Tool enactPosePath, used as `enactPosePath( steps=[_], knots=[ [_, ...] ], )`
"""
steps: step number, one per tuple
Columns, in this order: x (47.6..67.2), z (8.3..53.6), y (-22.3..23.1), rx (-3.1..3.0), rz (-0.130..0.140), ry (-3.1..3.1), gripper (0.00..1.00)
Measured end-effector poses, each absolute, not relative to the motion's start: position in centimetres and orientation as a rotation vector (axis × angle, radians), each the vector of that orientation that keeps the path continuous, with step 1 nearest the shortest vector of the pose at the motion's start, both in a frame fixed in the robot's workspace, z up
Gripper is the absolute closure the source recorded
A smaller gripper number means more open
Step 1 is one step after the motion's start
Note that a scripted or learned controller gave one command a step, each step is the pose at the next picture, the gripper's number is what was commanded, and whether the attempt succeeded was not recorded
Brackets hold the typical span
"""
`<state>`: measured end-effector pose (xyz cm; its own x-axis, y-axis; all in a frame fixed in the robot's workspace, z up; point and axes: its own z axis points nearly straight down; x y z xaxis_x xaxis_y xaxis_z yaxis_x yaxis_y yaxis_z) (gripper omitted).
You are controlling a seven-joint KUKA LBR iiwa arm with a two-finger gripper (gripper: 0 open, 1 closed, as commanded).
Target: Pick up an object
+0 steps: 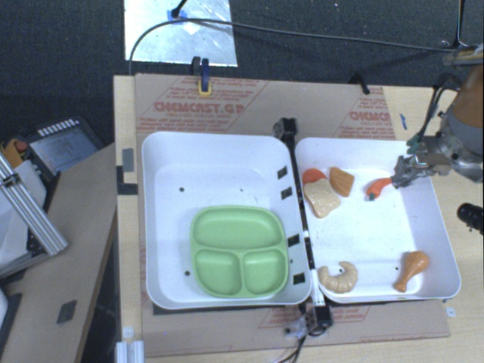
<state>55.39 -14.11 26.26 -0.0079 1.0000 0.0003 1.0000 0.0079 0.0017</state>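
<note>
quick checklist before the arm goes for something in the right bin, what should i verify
1. Pincer over the right bin: ok, it sits at the bin's far right side.
2. Nearest target: ok, an orange-red piece lies just left of it.
3. Piece held between the fingers: cannot tell.
4. Other targets apart enough: ok for the drumstick and shrimp; not ok for the bread slice, touching its neighbours.
5. Green tray out of the way: ok, in the left bin.

Arm [465,119] gets chopped off by the right edge. Pincer [402,174] is too small and blurry to read, and it covers one end of the orange carrot-looking toy [377,187].
</note>
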Motion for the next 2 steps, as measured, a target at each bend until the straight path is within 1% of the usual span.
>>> enactPosePath(
  steps=[1,2],
  knots=[
    [55.9,26.7,-8.9,2.212,0.003,2.227,1.0],
    [55.9,25.2,-4.0,2.214,0.002,2.227,1.0]
  ],
)
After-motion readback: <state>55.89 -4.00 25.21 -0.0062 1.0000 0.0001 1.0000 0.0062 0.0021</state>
